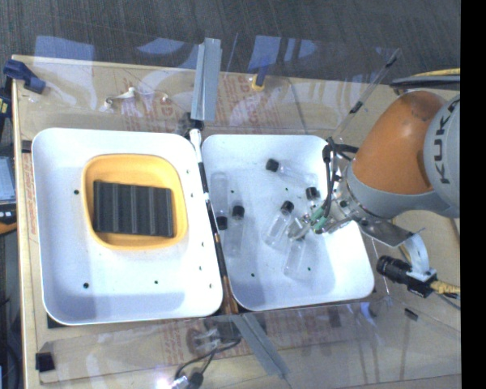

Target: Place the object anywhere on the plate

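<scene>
Where the bench carries two shallow white bins side by side, the camera view shows the left bin holding a yellow rounded-square plate near its centre, and the plate bears a dark grey ribbed rectangular block touching its inner face. The right bin holds several clear plastic vials with black caps: one vial near the far edge, one toward the right edge, one and another close to the left edge, and a loose cluster of transparent tubes around the bin's centre. These vials look small, see-through and hard to separate from the white floor, their black caps being the clearest marks. The grey arm with its orange band reaches over the right edge of the right bin, and its gripper sits low beside the central cluster. Whether the claw is released or clenched cannot be told, since the wrist hides it.
</scene>
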Motion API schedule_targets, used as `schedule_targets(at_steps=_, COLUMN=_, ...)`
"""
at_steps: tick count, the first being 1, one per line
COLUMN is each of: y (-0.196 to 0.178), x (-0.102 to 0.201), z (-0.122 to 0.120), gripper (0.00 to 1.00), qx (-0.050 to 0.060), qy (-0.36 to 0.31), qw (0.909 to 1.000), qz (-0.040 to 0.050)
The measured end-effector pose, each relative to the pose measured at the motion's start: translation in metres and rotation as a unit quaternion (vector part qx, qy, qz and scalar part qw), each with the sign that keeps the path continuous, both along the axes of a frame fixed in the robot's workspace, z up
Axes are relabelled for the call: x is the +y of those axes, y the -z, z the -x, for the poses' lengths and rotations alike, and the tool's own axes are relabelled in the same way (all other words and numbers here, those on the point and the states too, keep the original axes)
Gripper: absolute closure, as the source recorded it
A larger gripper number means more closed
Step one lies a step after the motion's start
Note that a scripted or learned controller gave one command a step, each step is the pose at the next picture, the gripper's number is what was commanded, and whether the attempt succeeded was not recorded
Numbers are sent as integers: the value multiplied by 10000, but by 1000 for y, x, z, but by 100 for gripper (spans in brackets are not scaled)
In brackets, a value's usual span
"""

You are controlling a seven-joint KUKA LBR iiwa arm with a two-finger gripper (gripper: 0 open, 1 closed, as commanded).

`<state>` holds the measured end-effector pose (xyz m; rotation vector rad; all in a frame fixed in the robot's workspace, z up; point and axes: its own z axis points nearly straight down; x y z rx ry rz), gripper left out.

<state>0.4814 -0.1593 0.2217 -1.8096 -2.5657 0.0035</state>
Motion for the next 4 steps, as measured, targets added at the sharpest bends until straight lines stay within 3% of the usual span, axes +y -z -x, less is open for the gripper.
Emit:
schedule_targets(at_steps=1, y=25, x=36, z=-19, gripper=100, qx=10, qy=-1435, qw=9896, qz=-17)
schedule_targets(at_steps=2, y=31, x=84, z=2, gripper=100, qx=12, qy=-2317, qw=9728, qz=-19)
schedule_targets(at_steps=3, y=-6, x=114, z=-60, gripper=100, qx=-10, qy=-2631, qw=9648, qz=-7)
schedule_targets(at_steps=4, y=-6, x=114, z=-60, gripper=0, qx=-9, qy=-2630, qw=9648, qz=-7)
